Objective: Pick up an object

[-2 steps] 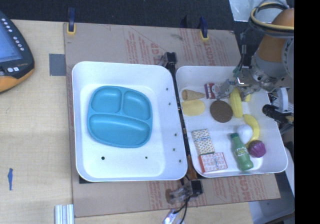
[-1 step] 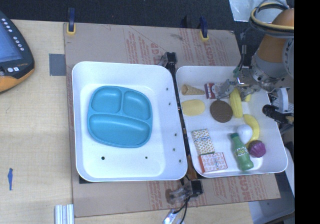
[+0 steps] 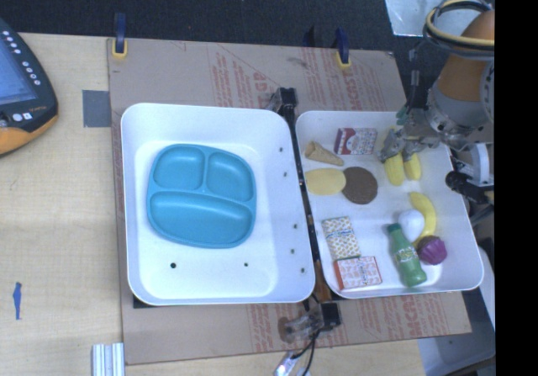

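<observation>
Yellow corn pieces (image 3: 402,167) are seen just below the hand (image 3: 403,144), long axis running away from camera; grip state can't be told.

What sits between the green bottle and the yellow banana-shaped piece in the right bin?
In the camera view, a small white rounded object lies between the green bottle and the yellow banana-shaped piece, close against both; contact is unclear.

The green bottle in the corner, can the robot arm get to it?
Probably yes. The green bottle lies uncovered in the right bin, the same bin the pincer hangs over. The purple toy and white ball crowd it, so gripping could be awkward.
</observation>
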Robot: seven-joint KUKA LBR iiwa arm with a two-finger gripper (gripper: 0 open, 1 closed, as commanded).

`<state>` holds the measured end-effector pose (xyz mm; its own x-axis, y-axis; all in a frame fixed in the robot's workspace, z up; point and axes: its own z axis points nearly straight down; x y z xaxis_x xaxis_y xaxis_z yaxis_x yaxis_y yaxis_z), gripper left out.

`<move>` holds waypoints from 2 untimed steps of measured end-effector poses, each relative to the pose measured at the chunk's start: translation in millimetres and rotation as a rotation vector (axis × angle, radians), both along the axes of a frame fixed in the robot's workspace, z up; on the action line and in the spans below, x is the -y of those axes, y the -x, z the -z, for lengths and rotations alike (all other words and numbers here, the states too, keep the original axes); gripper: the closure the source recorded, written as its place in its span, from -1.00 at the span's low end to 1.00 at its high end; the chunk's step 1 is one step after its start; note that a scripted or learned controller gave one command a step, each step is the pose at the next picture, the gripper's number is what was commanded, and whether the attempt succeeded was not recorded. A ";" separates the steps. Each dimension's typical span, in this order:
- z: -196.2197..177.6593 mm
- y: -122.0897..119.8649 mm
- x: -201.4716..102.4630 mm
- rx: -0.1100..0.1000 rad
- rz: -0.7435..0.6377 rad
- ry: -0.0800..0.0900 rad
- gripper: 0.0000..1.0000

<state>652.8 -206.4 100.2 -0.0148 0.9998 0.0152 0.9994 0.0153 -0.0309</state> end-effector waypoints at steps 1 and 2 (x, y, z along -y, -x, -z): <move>8.6 22.5 -55.6 0.025 0.008 0.015 1.00; -98.1 11.8 -139.2 0.036 0.004 0.014 1.00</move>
